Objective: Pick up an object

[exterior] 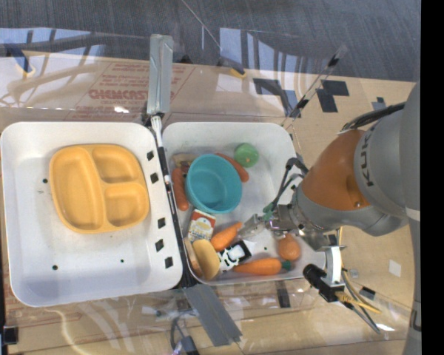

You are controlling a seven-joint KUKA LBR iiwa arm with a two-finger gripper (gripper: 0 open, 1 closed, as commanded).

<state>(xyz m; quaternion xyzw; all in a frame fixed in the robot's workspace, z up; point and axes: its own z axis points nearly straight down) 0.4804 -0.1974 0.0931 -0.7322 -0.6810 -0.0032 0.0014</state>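
Two bins (29, 272) lie before you; the hand (270, 222) hangs over the right one, at its five o'clock corner, near an orange (288, 248). Whether it is clenched, you cannot tell.

1. my arm (377, 161) is grey with an orange band.
2. both bins (29, 220) are white.
3. the divided tray (96, 187) is yellow.
4. the bowl (213, 183) is teal.
5. the ball (246, 154) is green.
6. the carrots (257, 267) are orange.

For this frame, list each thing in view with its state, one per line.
yellow divided tray: flat in left bin, compartments bare
teal bowl: upright in right bin
green ball: resting by the right bin's far wall
orange carrot: lying along right bin's near wall
bread roll: lying in near corner
gripper: low over right bin's items
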